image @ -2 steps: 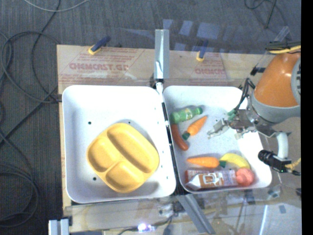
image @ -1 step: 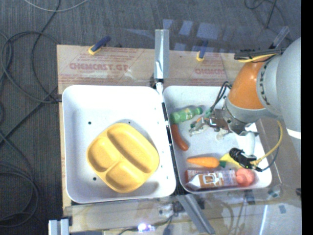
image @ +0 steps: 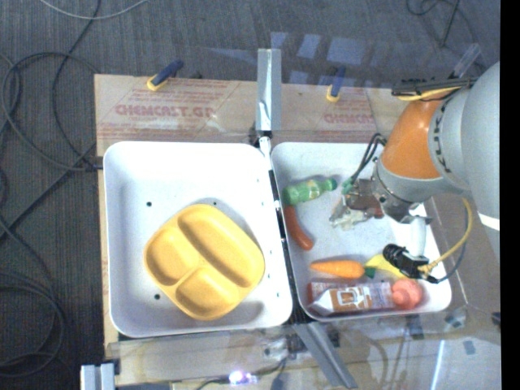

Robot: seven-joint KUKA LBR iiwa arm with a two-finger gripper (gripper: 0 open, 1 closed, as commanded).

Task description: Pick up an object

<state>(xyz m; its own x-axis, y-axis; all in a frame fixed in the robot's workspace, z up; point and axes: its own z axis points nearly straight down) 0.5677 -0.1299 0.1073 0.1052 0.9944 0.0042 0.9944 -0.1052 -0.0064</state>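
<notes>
**A:** What is seen in the right bin?

**B:** A green bottle is laid near the far left corner, with a sausage just below it. A carrot is placed toward the near side, beside a yellow piece. A labelled packet and a red fruit are lined along the near wall.

**B:** And the gripper?

**A:** It is positioned over the bin's middle, right of the bottle. Nothing is seen held; whether it is wide or narrow cannot be told.

**A:** The left bin?

**B:** A yellow divided tray is held there, tilted.
</notes>
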